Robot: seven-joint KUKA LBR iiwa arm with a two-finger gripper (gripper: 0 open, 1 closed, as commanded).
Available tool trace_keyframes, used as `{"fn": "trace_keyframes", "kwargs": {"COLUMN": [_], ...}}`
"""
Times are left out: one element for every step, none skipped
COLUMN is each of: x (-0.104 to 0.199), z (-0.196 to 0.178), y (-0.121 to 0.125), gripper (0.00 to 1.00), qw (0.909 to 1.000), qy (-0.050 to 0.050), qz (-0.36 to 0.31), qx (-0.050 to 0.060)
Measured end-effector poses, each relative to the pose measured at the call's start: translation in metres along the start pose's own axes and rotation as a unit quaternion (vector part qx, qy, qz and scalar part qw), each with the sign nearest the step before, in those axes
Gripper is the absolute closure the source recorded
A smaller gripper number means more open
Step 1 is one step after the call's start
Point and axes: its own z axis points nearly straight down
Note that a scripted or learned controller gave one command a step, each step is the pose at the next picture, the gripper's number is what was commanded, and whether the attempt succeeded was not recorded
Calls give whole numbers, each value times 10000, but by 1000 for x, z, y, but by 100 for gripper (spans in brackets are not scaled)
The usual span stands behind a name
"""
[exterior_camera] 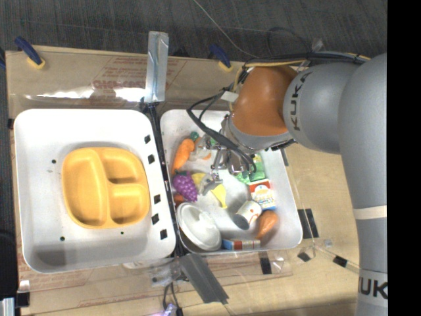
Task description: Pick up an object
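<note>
A robotics lab: a KUKA arm with loose cables reaches over a cardboard-covered desk where two white bins are held by tape and blue clamps, above dark carpet.

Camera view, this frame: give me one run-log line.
arm: over right bin | hand: low among toys, beside purple grapes | grasp: unconfirmed | left bin: yellow tray

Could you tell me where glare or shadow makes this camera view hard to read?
In the camera view, clear tape along the cardboard behind the left bin glares white; the arm shades the right bin's far end, leaving the tool dark and slightly soft; the yellow tray is evenly lit.
</note>
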Motion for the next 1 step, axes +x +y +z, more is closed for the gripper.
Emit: {"fn": "trace_keyframes", "kwargs": {"x": [-57], "z": [-2], "y": [-9], "gripper": [0], "qw": [9948], "qy": [-11], "qz": [-1019], "qx": [37]}}
